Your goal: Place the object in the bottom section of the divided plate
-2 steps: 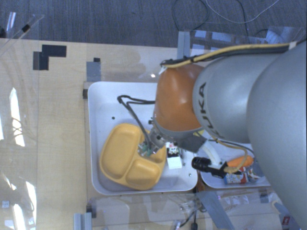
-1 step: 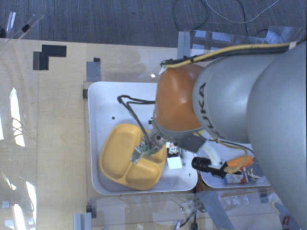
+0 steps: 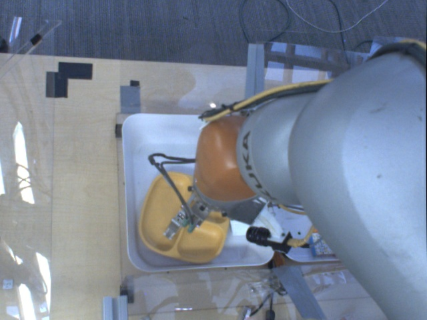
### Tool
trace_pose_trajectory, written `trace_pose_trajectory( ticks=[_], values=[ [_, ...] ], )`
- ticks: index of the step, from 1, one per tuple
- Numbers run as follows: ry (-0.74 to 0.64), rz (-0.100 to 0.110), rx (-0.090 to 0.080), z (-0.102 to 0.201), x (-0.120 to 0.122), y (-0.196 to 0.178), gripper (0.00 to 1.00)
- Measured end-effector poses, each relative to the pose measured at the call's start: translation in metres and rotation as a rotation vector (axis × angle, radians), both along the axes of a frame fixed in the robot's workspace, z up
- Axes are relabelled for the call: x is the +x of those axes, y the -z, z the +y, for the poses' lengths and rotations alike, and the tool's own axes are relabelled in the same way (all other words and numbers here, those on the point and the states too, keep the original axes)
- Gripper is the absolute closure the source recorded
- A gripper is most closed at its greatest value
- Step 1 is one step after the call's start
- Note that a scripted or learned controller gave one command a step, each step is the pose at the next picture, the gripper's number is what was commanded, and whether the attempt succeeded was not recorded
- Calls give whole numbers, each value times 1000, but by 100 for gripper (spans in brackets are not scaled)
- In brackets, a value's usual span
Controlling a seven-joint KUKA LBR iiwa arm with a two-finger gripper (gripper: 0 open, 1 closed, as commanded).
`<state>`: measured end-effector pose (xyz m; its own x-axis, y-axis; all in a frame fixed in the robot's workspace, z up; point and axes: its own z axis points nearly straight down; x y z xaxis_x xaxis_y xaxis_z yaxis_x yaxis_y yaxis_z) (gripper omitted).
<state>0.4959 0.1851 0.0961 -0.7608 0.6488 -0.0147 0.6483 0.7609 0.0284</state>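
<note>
The yellow divided plate [image 3: 160, 212] is seen in the near half of the left white bin [image 3: 133, 179], its long axis running left to right. The pincer [image 3: 181, 224] is poised over the plate's near right section; how far it is opened cannot be told, and no object is seen in it.

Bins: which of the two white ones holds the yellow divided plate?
The left bin, whose whole left wall shows. The yellow divided plate lies in its lower part, under the gripper. The right bin is mostly hidden behind the arm.

Robot lab: bench [image 3: 67, 199], cables [image 3: 313, 12]
</note>
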Motion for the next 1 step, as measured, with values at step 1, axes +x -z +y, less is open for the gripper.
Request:
trace_pose_trajectory(
  ticks=[1],
  values=[
    [-110,17,-9,32,-7,-137,0]
  ],
)
